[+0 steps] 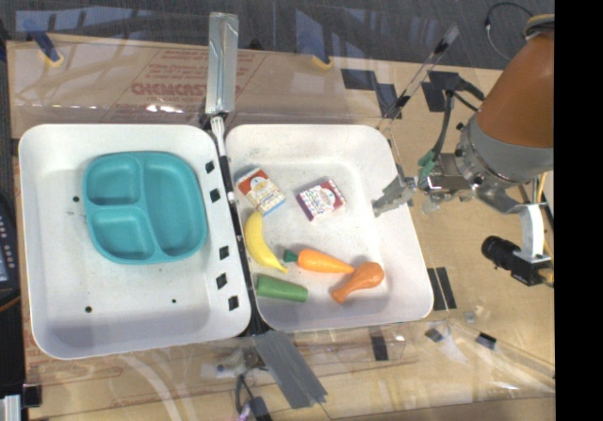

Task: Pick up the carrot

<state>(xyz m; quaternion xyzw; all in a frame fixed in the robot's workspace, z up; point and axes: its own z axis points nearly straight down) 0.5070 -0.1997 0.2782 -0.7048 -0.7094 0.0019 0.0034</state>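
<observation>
The carrot (320, 262) is orange with a green stub at its left end. It lies on its side in the front half of the right bin (358, 144), between a banana and an orange drumstick-shaped toy. My gripper (391, 196) hangs over the bin's right rim, up and to the right of the carrot and well apart from it. The arm's orange band (521, 94) is at the right edge of the view.
In the right bin also lie a yellow banana (258, 242), a green cucumber (281, 289), an orange drumstick toy (358, 281), and two small boxes (261, 191) (320, 199). A teal divided plate (143, 205) sits in the left bin (47, 250).
</observation>
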